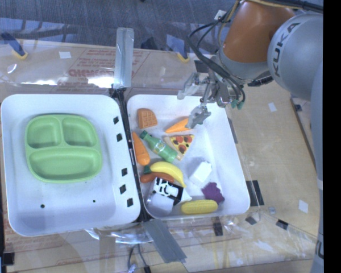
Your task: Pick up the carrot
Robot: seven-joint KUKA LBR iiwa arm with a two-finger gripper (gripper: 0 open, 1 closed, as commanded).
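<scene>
My end effector (200,114) hangs over the right bin (234,152), toward its 1 o'clock corner, with my grey arm and its orange band reaching in from 2 o'clock. Whether my end effector is open or closed I cannot tell from this slant; nothing shows clamped in it.

The carrot (140,148) lies along the right bin's 9 o'clock wall, its tip pointing to 12 o'clock. At 12 o'clock from it sits a waffle (147,118). Just beside it at 3 o'clock lies a green bottle (157,144), tilted, and past that a pizza slice (181,144). An orange wedge (178,125) rests just below my end effector, at its 8 o'clock. A banana (167,170) curves at 5 o'clock from the carrot, close to its lower end. Further toward 5 o'clock are a white block (201,172), a purple grape bunch (212,193), a corn cob (199,206) and a black-and-white card (167,190).

The left bin (11,152) holds a green divided tray (62,148), well apart from the carrot. Both bins rest on the surface (273,152).
</scene>
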